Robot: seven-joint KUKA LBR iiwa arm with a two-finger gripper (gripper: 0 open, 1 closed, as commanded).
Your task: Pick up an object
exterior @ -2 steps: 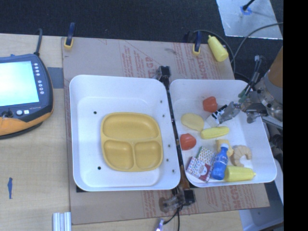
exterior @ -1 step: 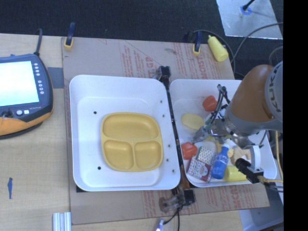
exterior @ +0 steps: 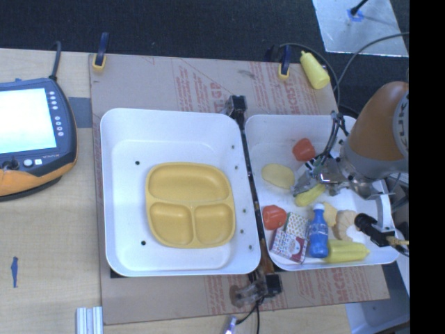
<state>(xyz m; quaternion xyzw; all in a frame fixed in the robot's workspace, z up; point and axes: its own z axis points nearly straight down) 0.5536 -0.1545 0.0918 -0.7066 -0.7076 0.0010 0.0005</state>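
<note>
My gripper is low in the right bin, reaching in from the right. Its tip sits just above a small yellow elongated piece and touches or nearly touches it. A pale yellow lemon-like object lies just to the left of the gripper, and a red rounded object lies just behind it. Nearer the front lie another red object, a red-and-white packet, a blue bottle, a beige lump and a yellow block.
The left bin holds a yellow divided plate. A handheld control pad lies on the bench at the far left. Clamps hold the bins' shared rim at the back and at the front.
</note>
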